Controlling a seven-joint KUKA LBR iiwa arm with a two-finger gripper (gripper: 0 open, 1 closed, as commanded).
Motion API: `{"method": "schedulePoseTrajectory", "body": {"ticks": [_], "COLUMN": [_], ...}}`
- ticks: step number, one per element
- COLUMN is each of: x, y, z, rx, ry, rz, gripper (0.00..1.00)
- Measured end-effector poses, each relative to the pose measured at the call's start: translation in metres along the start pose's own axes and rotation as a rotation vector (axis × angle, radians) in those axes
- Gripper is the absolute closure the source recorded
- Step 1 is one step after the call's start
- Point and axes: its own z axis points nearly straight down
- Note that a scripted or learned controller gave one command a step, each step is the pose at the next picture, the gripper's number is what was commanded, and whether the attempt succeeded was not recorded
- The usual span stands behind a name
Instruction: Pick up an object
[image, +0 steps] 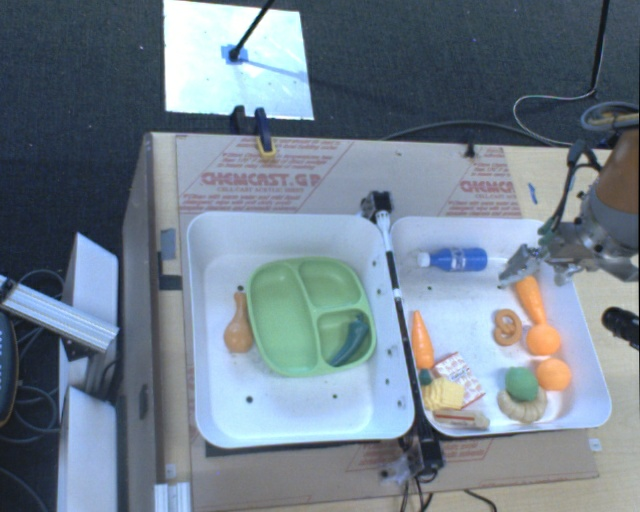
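You had the tabletop (300, 165), a board printed with red lettering, carrying 2 shallow white bins side by side. The left bin (215, 330) held a green divided plate (300, 310) with 3 compartments; a dark green vegetable-shaped piece (350, 342) lay in the plate's lower right compartment, and a tan pear-shaped toy (238, 326) lay just beside the plate's left rim. The right bin (590, 395) held the rest of the items.

Your grey arm (612, 205) reached in from the right, and the gripper (535, 262) hung low over the right bin's upper right area, just above the top end of a carrot (530, 298). You could not tell from this angle how wide the fingers stood, and nothing showed between them.

In the right bin, a blue and white bottle (455, 260) lay on its side near the far wall, left of the gripper. A second carrot (423, 340) lay along the left wall. Below it sat a small red and white packet (460, 372) touching a yellow item (442, 396). To the right lay 2 orange balls (544, 340), 1 just below the other, with an orange pretzel-shaped ring (507, 327) beside the upper ball. A green round piece (520, 383) sat on a tan ring (522, 406) near the front wall.
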Motion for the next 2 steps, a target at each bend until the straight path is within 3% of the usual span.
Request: {"method": "schedulePoseTrajectory", "body": {"ticks": [1,2], "x": [-0.026,-0.039], "y": [0.045,0.039], "z": [0.034,0.099], "rx": [0.0,0.001], "ry": [-0.001,0.0], "rz": [-0.001,0.002], "gripper": [0.0,0.0]}}
